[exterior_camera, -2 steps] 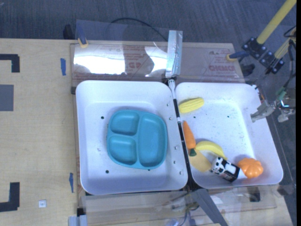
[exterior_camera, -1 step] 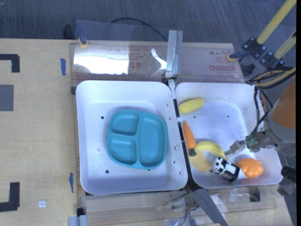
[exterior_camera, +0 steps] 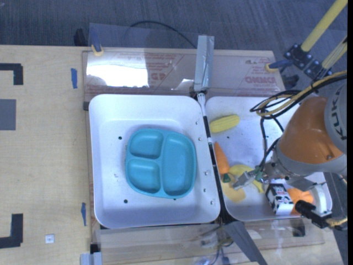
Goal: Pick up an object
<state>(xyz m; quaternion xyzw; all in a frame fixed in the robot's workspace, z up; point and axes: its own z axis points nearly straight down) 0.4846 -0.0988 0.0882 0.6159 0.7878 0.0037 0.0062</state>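
Note:
The right bin (exterior_camera: 246,142) holds toy food: a yellow corn cob (exterior_camera: 224,123) near its far left corner and an orange carrot (exterior_camera: 221,158) lying along its left wall. Several yellow pieces (exterior_camera: 237,171) lie near the front left. My gripper (exterior_camera: 245,179) is low in this bin, pointing left, right among those yellow pieces and just right of the carrot. The arm's orange band (exterior_camera: 311,134) hangs above the bin's right half and hides what lies beneath it. An orange item (exterior_camera: 302,195) shows at the front right, partly behind the wrist.
The left bin (exterior_camera: 105,148) holds a blue divided plate (exterior_camera: 161,162) in its middle. A metal divider (exterior_camera: 203,65) stands behind the seam between the bins. Black cables (exterior_camera: 270,106) loop over the right bin's far side.

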